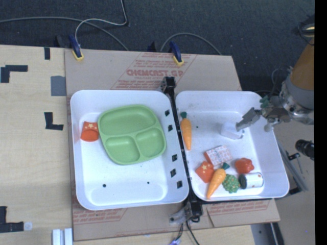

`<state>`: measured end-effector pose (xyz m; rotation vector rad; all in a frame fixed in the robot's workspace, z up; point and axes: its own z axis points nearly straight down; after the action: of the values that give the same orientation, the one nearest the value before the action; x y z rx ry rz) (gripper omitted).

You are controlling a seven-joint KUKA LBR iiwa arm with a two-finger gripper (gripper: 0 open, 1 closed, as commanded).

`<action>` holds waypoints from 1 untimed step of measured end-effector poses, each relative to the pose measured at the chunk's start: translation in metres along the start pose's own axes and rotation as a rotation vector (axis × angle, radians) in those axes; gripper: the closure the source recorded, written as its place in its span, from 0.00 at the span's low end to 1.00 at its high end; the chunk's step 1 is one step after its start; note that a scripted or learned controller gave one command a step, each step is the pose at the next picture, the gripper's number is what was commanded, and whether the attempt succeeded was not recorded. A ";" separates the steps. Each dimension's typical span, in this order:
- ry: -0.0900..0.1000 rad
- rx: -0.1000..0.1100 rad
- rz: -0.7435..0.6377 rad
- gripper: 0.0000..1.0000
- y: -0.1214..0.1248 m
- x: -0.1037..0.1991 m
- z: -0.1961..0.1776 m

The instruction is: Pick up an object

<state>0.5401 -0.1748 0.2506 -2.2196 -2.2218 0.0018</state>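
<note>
Pale clear object (231, 132) – right bin (265, 152), upper middle, lying flat

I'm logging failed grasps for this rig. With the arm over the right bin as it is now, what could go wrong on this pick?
The gripper sits over bare bin floor, apart from the toys, so closing here would likely catch nothing.

The toys at the near end are crowded: the lower carrot, broccoli and red pepper lie close together, so the fingers may nudge or pinch two at once.

The upper carrot lies by the divider wall, which could block a finger.
</note>
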 end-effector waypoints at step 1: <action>-0.003 -0.009 0.002 0.00 -0.028 -0.032 0.153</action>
<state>0.5121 -0.2064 0.0976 -2.2274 -2.2257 -0.0045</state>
